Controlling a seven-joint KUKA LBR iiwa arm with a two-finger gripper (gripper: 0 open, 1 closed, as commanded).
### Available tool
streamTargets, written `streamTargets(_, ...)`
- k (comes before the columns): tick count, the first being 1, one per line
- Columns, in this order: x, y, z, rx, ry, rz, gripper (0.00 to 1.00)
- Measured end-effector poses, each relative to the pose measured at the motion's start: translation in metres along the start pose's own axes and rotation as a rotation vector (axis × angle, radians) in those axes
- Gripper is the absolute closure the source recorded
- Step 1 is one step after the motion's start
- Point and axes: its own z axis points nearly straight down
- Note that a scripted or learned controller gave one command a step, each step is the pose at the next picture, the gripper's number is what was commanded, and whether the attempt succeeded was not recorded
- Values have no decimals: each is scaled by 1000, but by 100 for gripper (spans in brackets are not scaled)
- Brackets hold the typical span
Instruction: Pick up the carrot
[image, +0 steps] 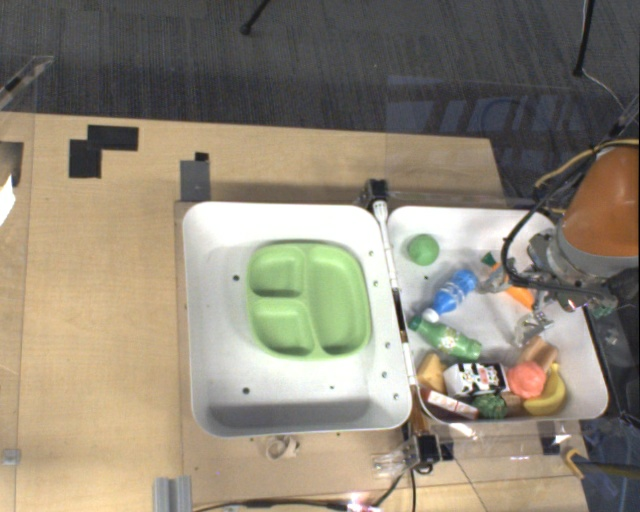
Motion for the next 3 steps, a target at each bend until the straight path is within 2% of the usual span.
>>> streamTargets(1,25,10,-1,2,-4,185,0)
streamTargets(2,42,17,-2,3,-7,299,0)
streamTargets(3,-46,-16,1,0,-2,579,0)
